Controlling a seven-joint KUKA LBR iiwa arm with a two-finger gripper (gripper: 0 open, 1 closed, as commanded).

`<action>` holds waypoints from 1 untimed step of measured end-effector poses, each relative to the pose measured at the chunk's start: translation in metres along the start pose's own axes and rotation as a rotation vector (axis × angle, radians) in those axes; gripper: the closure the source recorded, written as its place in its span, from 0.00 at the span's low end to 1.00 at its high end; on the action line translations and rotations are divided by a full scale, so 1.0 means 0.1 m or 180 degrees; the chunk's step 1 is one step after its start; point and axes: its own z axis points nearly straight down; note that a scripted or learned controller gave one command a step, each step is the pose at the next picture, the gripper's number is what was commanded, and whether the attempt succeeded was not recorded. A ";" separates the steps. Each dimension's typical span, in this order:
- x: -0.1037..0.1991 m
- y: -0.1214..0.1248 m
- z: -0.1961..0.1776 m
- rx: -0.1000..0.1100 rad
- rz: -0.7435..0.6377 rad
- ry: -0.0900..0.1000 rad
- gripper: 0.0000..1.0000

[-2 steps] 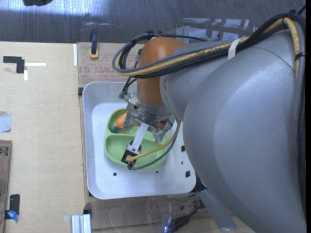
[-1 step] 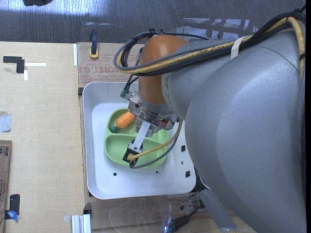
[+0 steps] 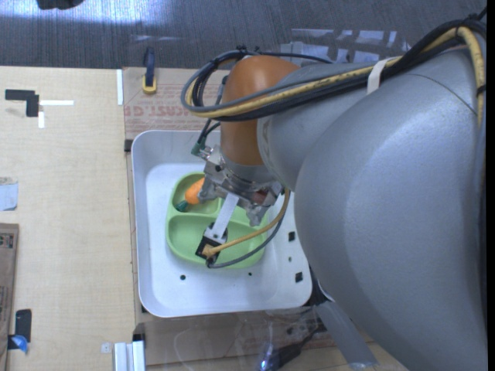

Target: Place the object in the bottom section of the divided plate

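where the grey arm (image 3: 387,207) reaches in from the right, we see it cover most of that side of the view, with its orange band (image 3: 247,107) just above the wrist and a bundle of cables (image 3: 309,86) running along its upper edge and looping around the band. to the left lies the pale wooden bench (image 3: 62,207), and set against it is a shallow white bin (image 3: 147,230), whose right part is hidden under the arm. inside the bin, towards its left wall, rests a light green divided plate (image 3: 179,242), with a raised ridge running across it that parts an upper section from a lower one, as the view has them. the gripper (image 3: 213,188) hangs over the plate, low above the upper section and near the ridge. the wrist above it blocks our sight of its tips, so we cannot tell whether it is released or clenched, nor whether it grasps anything. the object (image 3: 193,190), a small orange thing with a green end, lies in the upper section of the plate, just beside the gripper on its left, with the green end pointing towards the plate's left rim. we cannot tell whether the gripper touches it. on the bin's white floor below the plate we make out a small dark mark (image 3: 182,277).
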 end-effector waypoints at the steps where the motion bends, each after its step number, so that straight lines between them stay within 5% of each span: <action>1: 0.00 0.00 0.00 0.0000 0.0000 0.0000 0.00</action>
